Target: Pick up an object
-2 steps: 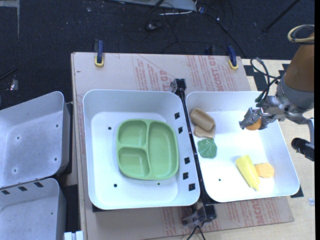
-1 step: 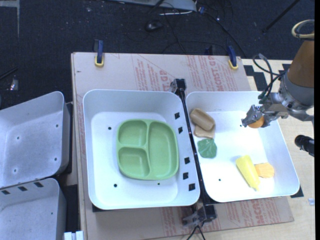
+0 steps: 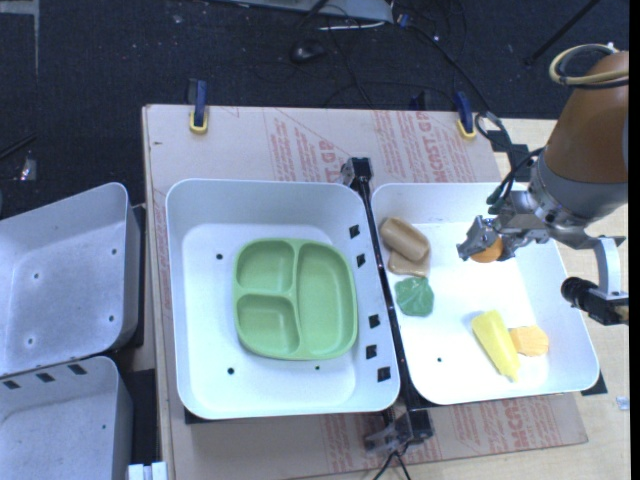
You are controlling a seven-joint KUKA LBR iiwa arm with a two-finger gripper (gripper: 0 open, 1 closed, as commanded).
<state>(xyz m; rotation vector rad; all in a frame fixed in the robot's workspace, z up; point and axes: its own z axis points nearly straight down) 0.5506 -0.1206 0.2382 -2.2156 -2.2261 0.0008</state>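
Camera view: the left bin [image 3: 190, 268] carries a green divided tray [image 3: 296, 298]. In the right bin [image 3: 560, 368] lie a tan bread roll [image 3: 405, 244], green leaf [image 3: 414, 296], yellow banana [image 3: 496, 342] and cheese wedge [image 3: 530, 341]. The fingers [image 3: 484, 245] pinch a small orange object [image 3: 487, 252], likely light, smooth and slippery; open bin floor lies below it.

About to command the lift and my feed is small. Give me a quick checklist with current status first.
1. Hand over the right bin: ok.
2. Orange object at the hand: ok, seen there.
3. Firmly gripped: cannot tell, contact is hidden.
4. Neighbours apart from the hand: ok; brown bread roll, green leafy piece, yellow piece lie away.
5. Green divided tray in the left bin: ok.
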